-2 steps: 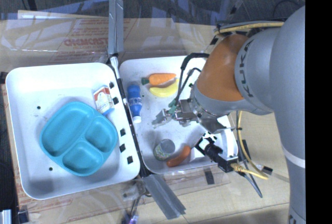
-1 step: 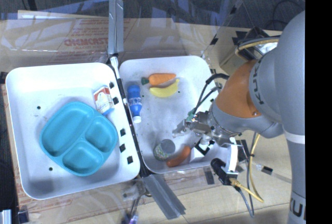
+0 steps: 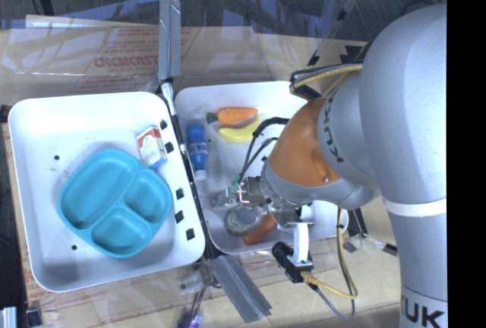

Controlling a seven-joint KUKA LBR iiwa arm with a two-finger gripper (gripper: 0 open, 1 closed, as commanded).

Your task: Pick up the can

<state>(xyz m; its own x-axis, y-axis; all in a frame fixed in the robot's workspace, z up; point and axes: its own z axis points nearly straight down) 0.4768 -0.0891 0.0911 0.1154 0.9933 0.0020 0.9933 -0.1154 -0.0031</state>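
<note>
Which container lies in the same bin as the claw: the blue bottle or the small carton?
The blue bottle, lying against the right bin's left wall. The small carton sits in the left bin, beside the blue tray.

The bins look like smooth, glossy white plastic. At nine o'clock the blue tray is smooth plastic with a dull sheen. The carrot and banana at twelve seem glossy moulded plastic. The bottle is clear blue plastic. The can at six shines like metal. The arm is satin grey with a glossy orange band.
</note>
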